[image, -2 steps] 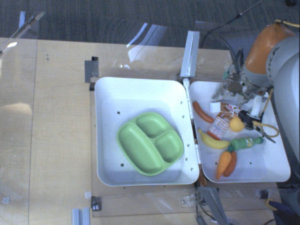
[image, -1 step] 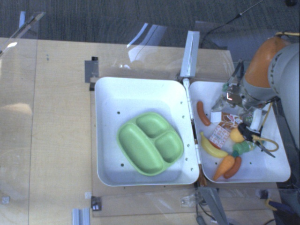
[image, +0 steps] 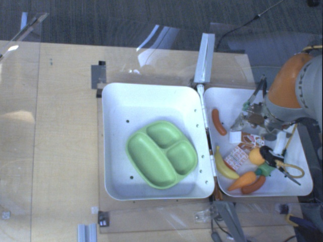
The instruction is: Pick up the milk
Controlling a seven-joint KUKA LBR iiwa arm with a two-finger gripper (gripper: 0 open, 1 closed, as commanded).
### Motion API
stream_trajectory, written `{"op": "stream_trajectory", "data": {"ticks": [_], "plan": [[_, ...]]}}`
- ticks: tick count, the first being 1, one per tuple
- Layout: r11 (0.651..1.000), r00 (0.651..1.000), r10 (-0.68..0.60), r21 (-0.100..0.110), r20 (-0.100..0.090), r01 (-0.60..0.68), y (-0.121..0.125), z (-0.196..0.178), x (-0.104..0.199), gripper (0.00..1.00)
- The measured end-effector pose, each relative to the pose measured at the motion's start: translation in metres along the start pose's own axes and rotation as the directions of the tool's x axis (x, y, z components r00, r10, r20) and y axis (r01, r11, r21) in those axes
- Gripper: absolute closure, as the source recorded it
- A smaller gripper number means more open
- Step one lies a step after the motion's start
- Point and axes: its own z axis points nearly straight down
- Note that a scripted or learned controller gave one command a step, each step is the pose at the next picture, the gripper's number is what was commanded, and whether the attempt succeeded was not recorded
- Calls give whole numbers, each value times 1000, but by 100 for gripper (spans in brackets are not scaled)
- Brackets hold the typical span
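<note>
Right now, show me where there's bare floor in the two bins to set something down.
Left bin: bare floor all around the green divided plate, widest along the far wall. Right bin: crowded mid-to-near with sausage, milk carton, banana, carrot; a bare patch lies at its far-left corner.

Looking like a robotics lab: wooden tabletop point(image: 55, 135) bearing white bins point(image: 151, 92), toy food, cabling lying on grey carpet point(image: 126, 9).

Claw point(image: 251, 116) over rt bin point(image: 303, 158) by milk point(image: 236, 158), banana point(image: 223, 166).
</note>
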Motion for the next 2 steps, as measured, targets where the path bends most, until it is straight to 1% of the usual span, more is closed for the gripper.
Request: {"op": "stream_trajectory", "data": {"ticks": [1,2], "plan": [[1000,1000,30,-4,0,-30,-51,-2,4,0],[994,995,-103,-43,6,103,-89,-8,-8,0]]}}
